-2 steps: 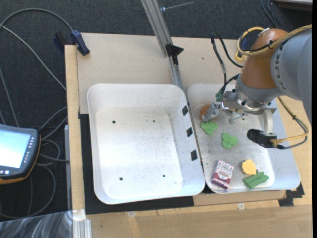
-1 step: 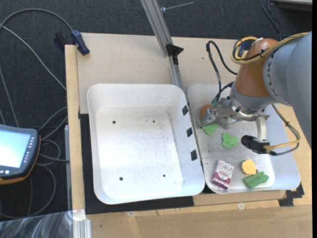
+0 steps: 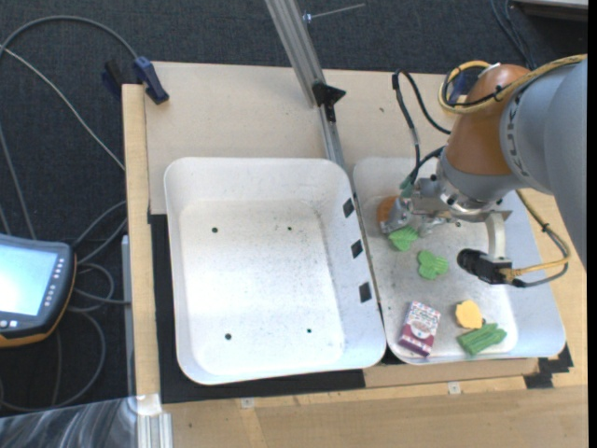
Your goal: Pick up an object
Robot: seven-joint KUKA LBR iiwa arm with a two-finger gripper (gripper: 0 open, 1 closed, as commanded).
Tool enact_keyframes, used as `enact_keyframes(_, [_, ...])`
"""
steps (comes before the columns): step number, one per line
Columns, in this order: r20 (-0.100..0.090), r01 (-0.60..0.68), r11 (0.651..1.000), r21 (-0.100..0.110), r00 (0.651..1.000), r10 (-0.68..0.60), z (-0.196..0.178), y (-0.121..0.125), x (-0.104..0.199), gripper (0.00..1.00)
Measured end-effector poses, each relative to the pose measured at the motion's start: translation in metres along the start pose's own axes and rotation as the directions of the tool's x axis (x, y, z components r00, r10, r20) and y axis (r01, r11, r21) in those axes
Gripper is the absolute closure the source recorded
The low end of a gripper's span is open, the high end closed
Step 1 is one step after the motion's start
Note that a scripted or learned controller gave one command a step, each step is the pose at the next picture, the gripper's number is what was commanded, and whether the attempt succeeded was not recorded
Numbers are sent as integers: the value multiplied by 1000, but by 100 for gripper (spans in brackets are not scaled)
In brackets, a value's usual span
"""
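Note:
My gripper point(image 3: 403, 222) hangs low in the right bin point(image 3: 546, 320), near its upper left corner. Right under it lies a green piece point(image 3: 404, 240), and an orange object point(image 3: 387, 210) sits just to its left. Another green piece point(image 3: 432, 265) lies a little further down and to the right. Near the bin's front edge are a small pink and white packet point(image 3: 421, 328), a yellow piece point(image 3: 468, 315) and a green ridged piece point(image 3: 481, 338). The view does not show any of them between the fingers.
The left bin point(image 3: 261, 269) takes up the middle of the bench. A slanted metal rail point(image 3: 298, 49) runs down to the gap between the bins. A black cable connector point(image 3: 485, 266) hangs over the right bin. A handheld pendant point(image 3: 28, 287) lies off the bench at left.

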State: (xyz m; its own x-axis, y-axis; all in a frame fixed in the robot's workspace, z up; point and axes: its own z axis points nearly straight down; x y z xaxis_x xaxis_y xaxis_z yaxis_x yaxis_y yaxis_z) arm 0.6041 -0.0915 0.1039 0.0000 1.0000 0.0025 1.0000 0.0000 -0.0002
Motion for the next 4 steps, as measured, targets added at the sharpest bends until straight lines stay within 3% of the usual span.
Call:
enact_keyframes(2, [3, 2, 1000, -8, 1000, -2, -101, -3, 8, 100])
enact_keyframes(4, [0, 7, 1000, -1, 1000, -7, -102, 12, 122, 100])
